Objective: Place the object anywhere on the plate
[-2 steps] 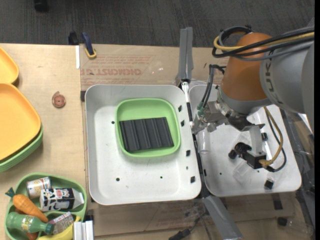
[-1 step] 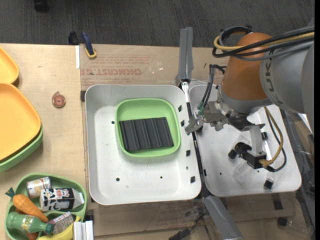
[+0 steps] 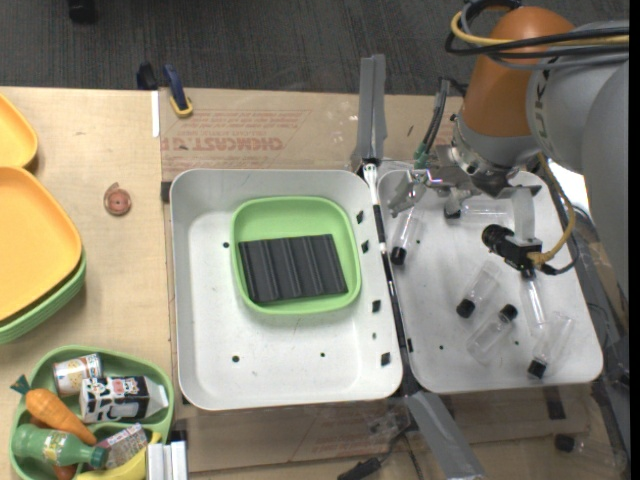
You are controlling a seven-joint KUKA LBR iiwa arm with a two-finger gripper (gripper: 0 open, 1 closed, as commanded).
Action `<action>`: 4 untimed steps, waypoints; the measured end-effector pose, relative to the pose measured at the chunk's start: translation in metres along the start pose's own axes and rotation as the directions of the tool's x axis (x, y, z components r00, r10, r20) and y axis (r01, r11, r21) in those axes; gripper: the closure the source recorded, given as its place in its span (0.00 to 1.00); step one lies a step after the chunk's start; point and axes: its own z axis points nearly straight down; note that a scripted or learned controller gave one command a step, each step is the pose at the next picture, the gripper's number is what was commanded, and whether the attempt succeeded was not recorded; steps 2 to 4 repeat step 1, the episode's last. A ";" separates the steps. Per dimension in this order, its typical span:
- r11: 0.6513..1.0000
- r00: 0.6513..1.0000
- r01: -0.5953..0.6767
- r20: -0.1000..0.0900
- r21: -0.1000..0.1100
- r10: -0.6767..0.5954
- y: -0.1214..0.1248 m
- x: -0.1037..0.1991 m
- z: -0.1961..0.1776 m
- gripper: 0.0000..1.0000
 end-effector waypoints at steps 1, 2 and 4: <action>0.992 0.992 -0.123 0.000 0.002 0.123 -0.021 0.066 -0.007 0.00; 0.992 0.992 -0.123 0.000 0.002 0.123 -0.021 0.066 -0.007 0.00; 0.992 0.992 -0.123 0.000 0.002 0.123 -0.021 0.066 -0.007 0.00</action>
